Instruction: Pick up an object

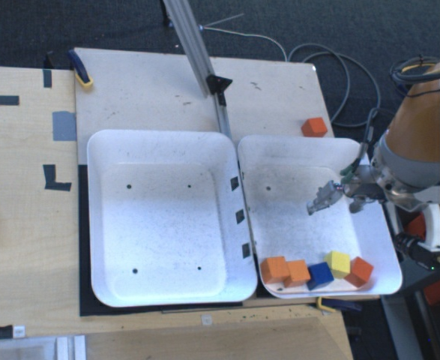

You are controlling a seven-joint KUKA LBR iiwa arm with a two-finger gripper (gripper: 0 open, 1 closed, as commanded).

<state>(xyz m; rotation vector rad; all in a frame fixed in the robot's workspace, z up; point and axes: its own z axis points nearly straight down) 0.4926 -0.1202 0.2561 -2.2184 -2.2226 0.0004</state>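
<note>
White plastic bins lie side by side on the bench, their inner rims touching along the centre line. Left bin [163,216]: floor bare, open room from wall to wall. Right bin [294,167]: five blocks crowded along the near rim, namely two orange blocks [285,270] touching each other, a blue block [319,275], a yellow block [339,262] and a red-orange block [360,271] close to the near right corner. Gripper [321,199]: reaching in over the right wall, above the bare middle floor, well apart from the row of blocks; nothing lies between its tips, and whether the jaws are spread or closed cannot be told. One orange cube [315,127] sits on the bench beyond the far rim.
</note>
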